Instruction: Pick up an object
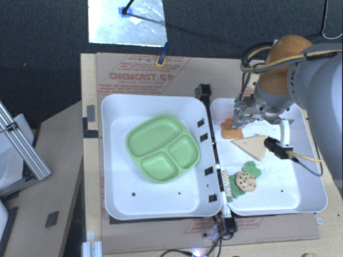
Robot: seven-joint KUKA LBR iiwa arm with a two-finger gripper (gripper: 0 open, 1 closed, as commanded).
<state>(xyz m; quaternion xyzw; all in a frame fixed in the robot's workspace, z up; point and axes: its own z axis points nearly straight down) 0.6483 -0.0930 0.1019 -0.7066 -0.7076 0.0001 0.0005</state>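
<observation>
Orange piece (231, 131) is the likely target, lying flat in the right bin (305, 197) near its far-left corner, with the gripper (239, 118) directly over its far edge — touching or a hair above, can't resolve which. Working near to far: cookie (246, 181) sits on a green leafy piece (250, 171) at the near-left of that bin, against the divider; a tan wedge (254, 145) lies mid-bin just beside the orange piece, maybe overlapping its near edge. All loose and well spread (a scatter for random grasp tries, I'd guess), so a top-down pick has room. The left bin (115, 197) holds a green divided tray (163, 147), upright, roughly centred, well apart from the action. The arm (316, 74) comes in from the right, wrist pitched steeply down, its orange band (284, 63) above the wrist — a vertical approach. Claw state: cannot tell, since the tips are lost against the orange piece. Nothing visibly lifted, so I'd call the grasp not yet confirmed. Risk — the wedge gets nudged or pinched along with it.
</observation>
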